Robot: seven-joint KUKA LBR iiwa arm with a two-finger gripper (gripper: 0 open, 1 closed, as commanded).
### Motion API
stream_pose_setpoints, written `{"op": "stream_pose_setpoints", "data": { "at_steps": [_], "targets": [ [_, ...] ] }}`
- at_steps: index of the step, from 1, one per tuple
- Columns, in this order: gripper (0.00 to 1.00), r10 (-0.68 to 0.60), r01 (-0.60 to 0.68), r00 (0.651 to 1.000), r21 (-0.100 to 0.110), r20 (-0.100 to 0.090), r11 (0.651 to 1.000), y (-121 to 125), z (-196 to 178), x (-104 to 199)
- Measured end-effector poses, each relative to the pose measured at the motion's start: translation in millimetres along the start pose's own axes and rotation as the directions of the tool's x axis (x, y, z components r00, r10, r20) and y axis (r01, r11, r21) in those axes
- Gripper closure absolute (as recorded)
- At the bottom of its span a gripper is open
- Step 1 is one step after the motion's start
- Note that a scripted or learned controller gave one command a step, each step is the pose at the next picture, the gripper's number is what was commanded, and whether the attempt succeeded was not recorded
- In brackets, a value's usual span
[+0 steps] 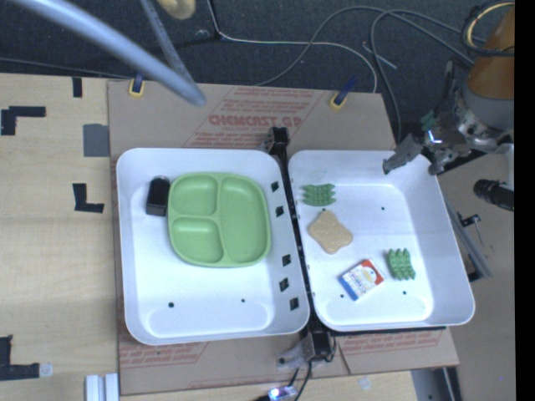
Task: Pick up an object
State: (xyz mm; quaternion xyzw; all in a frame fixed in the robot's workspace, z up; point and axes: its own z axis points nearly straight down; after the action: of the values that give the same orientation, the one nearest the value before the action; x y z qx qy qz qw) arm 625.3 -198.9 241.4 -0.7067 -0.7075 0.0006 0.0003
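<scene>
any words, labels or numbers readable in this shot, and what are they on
"CHEMCAST GP", roughly, in red print on the brown cardboard sheet above the bins; the last letters are blurred, so that reading is uncertain.
More red print runs along the same sheet's lower edge below the bins, too small to read.
The small red, white and blue packet in the right bin carries a printed label, too blurred to read.

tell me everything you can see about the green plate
The green plate is a light green tray with rounded corners that looks like plastic, split into three compartments. It lies flat in the left bin, slightly turned. A small black object sits at its left edge, seemingly touching.
</scene>
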Motion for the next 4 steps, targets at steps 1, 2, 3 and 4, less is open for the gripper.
{"op": "stream_pose_setpoints", "data": {
  "at_steps": [1,2,3,4],
  "targets": [
    [0.00,0.000,0.000,1.000,0.005,0.000,1.000,6,53,-7],
    [0.00,-0.001,0.001,1.000,0.007,-0.001,1.000,0,115,1],
    [0.00,-0.002,0.002,1.000,-0.002,0.003,1.000,1,159,2],
    [1.00,-0.003,0.003,1.000,-0.006,0.004,1.000,2,144,1]
  ]
}}
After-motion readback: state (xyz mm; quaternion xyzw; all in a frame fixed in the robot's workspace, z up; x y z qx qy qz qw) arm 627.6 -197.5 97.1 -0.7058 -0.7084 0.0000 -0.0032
